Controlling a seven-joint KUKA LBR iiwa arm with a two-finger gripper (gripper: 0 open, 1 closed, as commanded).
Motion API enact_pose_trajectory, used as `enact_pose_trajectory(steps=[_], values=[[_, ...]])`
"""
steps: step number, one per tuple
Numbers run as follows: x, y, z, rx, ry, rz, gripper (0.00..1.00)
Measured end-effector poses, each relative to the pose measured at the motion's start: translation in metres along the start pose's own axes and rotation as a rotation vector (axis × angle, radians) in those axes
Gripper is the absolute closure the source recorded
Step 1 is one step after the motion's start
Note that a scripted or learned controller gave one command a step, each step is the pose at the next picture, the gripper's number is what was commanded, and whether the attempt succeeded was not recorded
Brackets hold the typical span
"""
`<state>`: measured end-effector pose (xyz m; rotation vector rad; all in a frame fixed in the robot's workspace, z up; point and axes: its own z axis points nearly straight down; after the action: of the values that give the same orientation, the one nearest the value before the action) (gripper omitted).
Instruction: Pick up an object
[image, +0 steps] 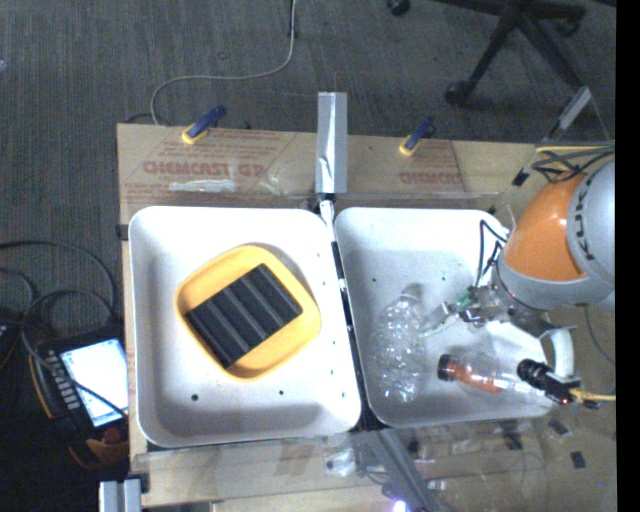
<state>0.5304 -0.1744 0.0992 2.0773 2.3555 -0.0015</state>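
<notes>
- In the right bin (420, 225), the candidates for picking lay close together: a crumpled clear plastic bottle (400, 340) near the bin's middle, and a small clear bottle with an orange-red end (475, 375) lying on its side towards the front right corner.
- Above that bin's right side, the gripper (478, 308) hung over the floor, just beside the crumpled bottle's right end; whether it was open, closed or gripping anything could not be told, and nothing was visibly held.
- The crumpled bottle looked very light, thin-walled and springy; its creased, glossy skin would probably yield and slip under a pinch, so the firmer neck end seemed the better hold.
- The small bottle looked stiffer, round and smooth, likely to roll; a pinch across its body, square to its length, seemed safest.
- In the left bin (150, 300), a yellow rounded-square tray with a black ribbed insert (248, 310) lay tilted on the floor, broad and probably hard plastic, with only its rim offering a narrow edge.
- Both bins were matte white, shallow, with rounded corners.
</notes>
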Motion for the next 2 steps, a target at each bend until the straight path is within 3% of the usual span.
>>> enact_pose_trajectory(steps=[1, 2], values=[[-0.039, -0.014, -0.163, 0.000, -0.003, 0.125, 0.00], [0.016, -0.045, -0.076, 0.002, 0.003, -0.080, 0.00]])
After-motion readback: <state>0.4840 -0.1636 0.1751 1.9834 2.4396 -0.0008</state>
